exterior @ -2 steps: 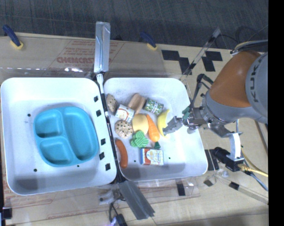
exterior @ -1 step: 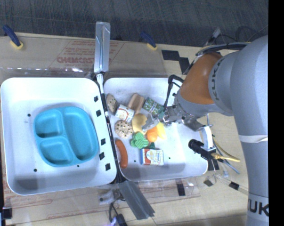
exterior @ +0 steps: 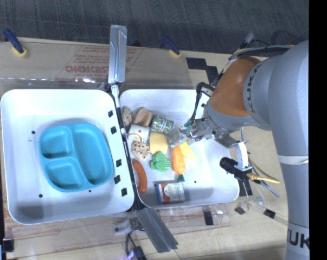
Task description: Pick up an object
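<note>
One carrot (exterior: 178, 160) — long axis near-vertical.

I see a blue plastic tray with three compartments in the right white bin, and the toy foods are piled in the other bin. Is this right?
Not quite. The camera view shows the blue plastic tray with three compartments in the left white bin, not the right one. The toy foods, such as the orange carrot and the green leafy piece, are piled in the right white bin.
</note>
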You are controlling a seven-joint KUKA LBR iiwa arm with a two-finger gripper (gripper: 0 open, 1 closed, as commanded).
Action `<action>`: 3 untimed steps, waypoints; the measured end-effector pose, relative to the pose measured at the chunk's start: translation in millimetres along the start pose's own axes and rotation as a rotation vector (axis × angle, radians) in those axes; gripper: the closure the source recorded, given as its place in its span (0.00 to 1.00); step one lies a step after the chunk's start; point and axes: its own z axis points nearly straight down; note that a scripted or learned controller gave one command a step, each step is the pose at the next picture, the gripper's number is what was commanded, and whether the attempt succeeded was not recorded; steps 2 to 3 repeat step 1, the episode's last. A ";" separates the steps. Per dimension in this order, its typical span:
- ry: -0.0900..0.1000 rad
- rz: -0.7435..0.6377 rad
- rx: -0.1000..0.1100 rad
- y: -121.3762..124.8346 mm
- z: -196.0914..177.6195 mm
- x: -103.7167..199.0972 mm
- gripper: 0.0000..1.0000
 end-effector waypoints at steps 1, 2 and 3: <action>-0.001 0.159 -0.005 24.9 -104.6 33.9 1.00; -0.001 0.159 -0.005 24.9 -104.6 33.9 1.00; -0.001 0.159 -0.005 24.9 -104.6 33.9 1.00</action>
